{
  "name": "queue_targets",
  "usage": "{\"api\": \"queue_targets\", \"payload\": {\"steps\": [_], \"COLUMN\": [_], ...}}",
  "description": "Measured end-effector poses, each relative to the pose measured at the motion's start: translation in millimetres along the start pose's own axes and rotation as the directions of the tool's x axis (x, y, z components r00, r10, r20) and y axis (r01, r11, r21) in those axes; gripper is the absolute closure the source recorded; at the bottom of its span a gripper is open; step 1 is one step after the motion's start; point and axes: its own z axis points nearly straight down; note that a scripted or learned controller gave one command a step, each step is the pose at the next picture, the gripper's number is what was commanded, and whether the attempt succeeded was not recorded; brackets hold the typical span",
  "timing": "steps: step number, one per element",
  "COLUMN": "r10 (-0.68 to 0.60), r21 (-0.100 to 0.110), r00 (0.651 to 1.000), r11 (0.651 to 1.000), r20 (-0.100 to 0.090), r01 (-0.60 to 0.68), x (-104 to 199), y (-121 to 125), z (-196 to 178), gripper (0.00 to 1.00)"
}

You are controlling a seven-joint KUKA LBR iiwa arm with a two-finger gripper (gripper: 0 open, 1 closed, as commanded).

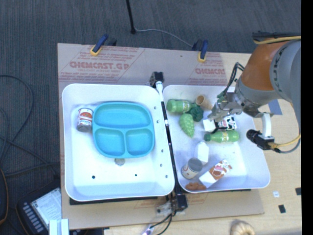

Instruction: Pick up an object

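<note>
My gripper (218, 117) hangs low over the middle of the right bin (254, 173), coming in from the right. Just under and beside it lie a small white and black-red item (226, 124) and a green bottle (222, 137) on its side. Left of the gripper sit a green jar (178, 105), a bunch of green grapes (187, 124) and a dark green piece (196, 113). Nothing visibly sits between the fingers.
The left bin (73, 170) holds a blue divided tray (122, 129) and a small red-labelled can (84, 119). The right bin's front holds a white bottle (202, 151), a grey can (191, 168), a red-white packet (218, 171) and a brown item (195, 185).
</note>
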Motion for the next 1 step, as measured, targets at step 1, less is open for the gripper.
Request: {"api": "queue_targets", "payload": {"steps": [1], "r10": [0.0], "r21": [0.0], "r00": [1.0], "r11": [1.0], "r20": [0.0], "r01": [0.0], "x": [0.0], "y": [-0.1], "z": [0.2], "gripper": [0.0]}}
